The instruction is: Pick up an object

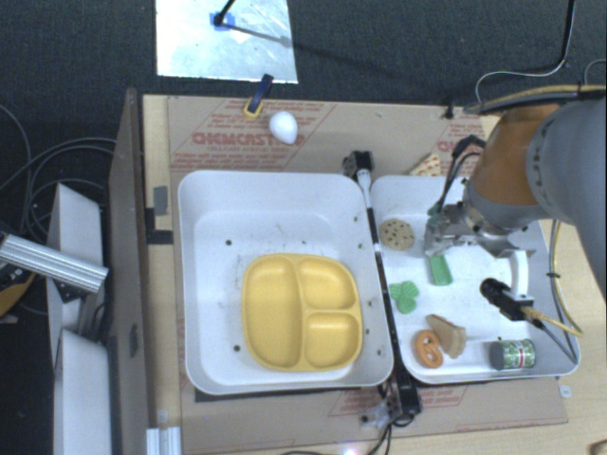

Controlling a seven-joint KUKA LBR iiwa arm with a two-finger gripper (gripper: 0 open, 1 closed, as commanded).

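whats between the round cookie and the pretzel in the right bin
In the camera view, a green leafy toy lies between the cookie and the pretzel, on the right bin floor.

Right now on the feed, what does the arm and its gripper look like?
The arm is bulky and rounded, grey, with an orange band above the wrist. Dark cables run down its side to the gripper, a compact grey metal piece.
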